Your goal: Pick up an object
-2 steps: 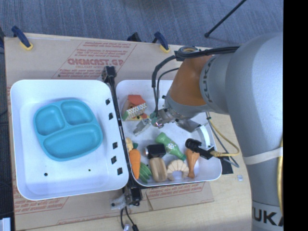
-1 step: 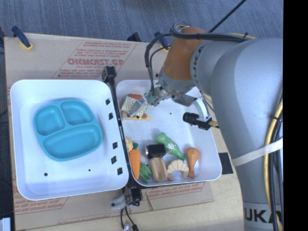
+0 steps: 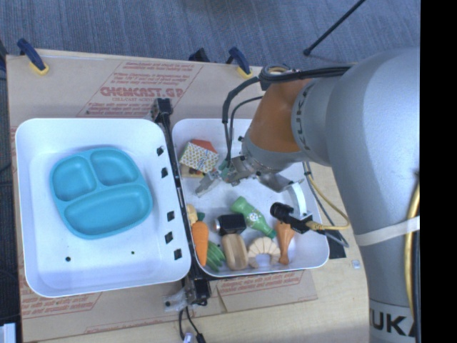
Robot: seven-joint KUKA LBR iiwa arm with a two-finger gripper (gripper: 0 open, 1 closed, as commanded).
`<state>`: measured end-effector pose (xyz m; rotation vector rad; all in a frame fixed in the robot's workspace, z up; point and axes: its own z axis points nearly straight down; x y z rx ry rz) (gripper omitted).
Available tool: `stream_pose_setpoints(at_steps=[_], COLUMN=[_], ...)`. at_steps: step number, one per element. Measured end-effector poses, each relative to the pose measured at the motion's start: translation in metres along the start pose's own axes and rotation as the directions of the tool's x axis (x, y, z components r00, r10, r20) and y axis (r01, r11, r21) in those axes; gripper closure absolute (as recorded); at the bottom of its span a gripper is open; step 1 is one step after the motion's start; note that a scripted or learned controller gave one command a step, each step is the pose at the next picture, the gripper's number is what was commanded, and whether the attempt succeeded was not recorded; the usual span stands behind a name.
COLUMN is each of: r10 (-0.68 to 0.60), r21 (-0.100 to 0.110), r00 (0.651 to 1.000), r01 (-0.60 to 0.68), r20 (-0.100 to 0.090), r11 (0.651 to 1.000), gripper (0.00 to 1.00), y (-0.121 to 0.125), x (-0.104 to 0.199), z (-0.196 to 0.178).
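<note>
Cardboard (image 3: 107,84) with red print covers the bench under two shallow white bins, blue clamps (image 3: 32,56) grip its far edge, and grey carpet (image 3: 143,9) lies beyond. The gripper (image 3: 214,179) hangs low in the right bin (image 3: 314,252), near the bin's far left part, below the grey arm (image 3: 357,120) and its orange band (image 3: 275,120). Whether its fingers are open or closed, I cannot tell; nothing visible sits between them.

Just beyond the gripper and to its left lies a patterned box (image 3: 198,157), tilted cornerwise. The other toys sit nearer the camera than the gripper: a green bottle (image 3: 251,216), its long axis running diagonally from the gripper's side toward the near right; a carrot (image 3: 200,241) lying lengthwise toward the near wall, green top at the near end; a wooden block (image 3: 233,251) beside it.

Well to the gripper's left, the other bin (image 3: 28,263) holds a blue divided plate (image 3: 101,190).
</note>
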<state>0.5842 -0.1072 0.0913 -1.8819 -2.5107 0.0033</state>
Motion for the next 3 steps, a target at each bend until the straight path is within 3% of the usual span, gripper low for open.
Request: stream_pose_setpoints(at_steps=[1, 2, 3], r10=[0.105, 0.099, 0.103], r21=[-0.002, -0.003, -0.004], r00=[0.994, 0.995, 0.995], r01=[-0.105, -0.099, -0.103], r20=[0.001, 0.002, 0.002], r11=[0.994, 0.995, 0.995], gripper=[0.00, 1.00, 1.00], y=[0.067, 0.068, 0.054], x=[-0.018, -0.018, 0.024], z=[-0.001, -0.013, -0.137])
